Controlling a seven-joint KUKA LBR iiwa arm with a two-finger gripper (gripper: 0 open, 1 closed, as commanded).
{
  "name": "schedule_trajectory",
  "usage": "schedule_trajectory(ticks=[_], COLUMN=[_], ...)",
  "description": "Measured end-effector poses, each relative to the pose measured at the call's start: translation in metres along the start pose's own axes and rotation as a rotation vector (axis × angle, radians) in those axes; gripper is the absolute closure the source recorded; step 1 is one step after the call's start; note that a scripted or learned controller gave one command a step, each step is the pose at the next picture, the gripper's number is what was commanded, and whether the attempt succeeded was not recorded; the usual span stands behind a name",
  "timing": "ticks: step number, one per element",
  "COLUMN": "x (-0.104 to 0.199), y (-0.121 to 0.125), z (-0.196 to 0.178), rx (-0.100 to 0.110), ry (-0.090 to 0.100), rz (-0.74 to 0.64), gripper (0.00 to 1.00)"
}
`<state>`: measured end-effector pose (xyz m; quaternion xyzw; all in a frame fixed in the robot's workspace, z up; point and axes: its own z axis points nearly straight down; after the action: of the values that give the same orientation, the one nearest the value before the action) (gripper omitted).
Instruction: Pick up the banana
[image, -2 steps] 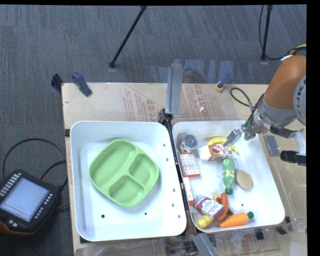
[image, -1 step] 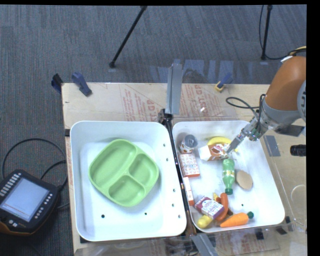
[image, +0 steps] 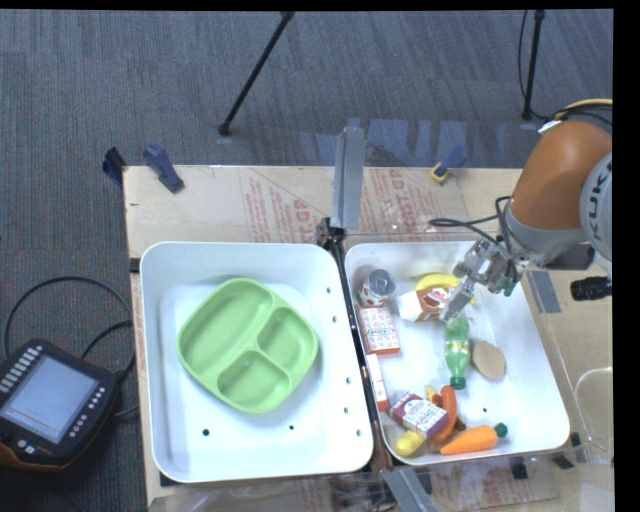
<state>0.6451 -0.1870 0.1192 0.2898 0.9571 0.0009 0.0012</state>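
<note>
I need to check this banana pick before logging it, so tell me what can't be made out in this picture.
- Gripper, camera view: too small and blurred to tell whether it touches the banana.
- Banana: its right end is hidden by the gripper.
- Carton below the banana: label too small to read.
- Items at the right bin's near edge: piled and overlapping, so outlines blur together.
- Arm: cut off by the right edge.
</note>
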Motion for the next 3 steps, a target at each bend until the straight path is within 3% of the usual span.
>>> schedule_trajectory(ticks=[1, 2, 3], x=[0.033, 0.014, 0.045], y=[0.027, 0.008, 0.052], z=[-0.02, -0.025, 0.031], rx=[0.0, -0.001, -0.002], ry=[0.002, -0.001, 0.002], rz=[-0.24, -0.469, -0.75], gripper=[0.0, 0.0, 0.0])
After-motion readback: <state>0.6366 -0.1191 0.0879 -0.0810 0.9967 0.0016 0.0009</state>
